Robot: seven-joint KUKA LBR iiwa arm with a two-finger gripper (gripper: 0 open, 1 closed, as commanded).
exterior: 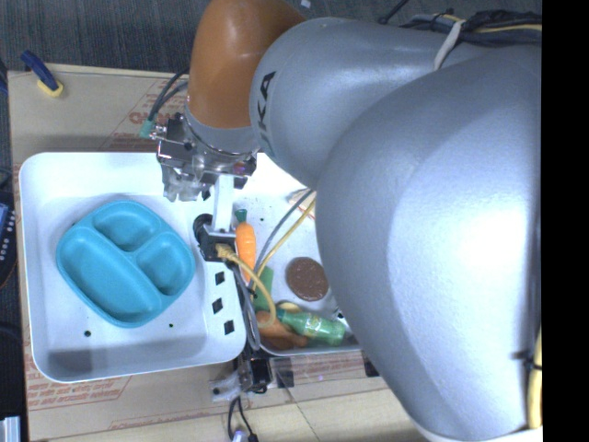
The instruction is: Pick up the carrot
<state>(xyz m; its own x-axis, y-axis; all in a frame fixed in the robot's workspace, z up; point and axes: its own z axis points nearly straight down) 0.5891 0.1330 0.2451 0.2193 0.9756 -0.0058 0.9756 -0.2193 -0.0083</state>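
Note:
The carrot [246, 245] is small and orange with a green top. It lies in the right bin [293, 184], close to the wall between the two bins. My gripper [187, 184] hangs under the orange wrist band over the back right corner of the left bin [37, 247]. It is up and to the left of the carrot, and nothing shows in its grasp. The grey arm hides most of the right bin.
A blue divided plate [127, 261] fills the middle of the left bin. In the right bin lie a brown round disc [306, 279], a green item [317, 326] and a brownish item [276, 331] near the front. A blue and yellow tool [41, 74] lies on the bench at back left.

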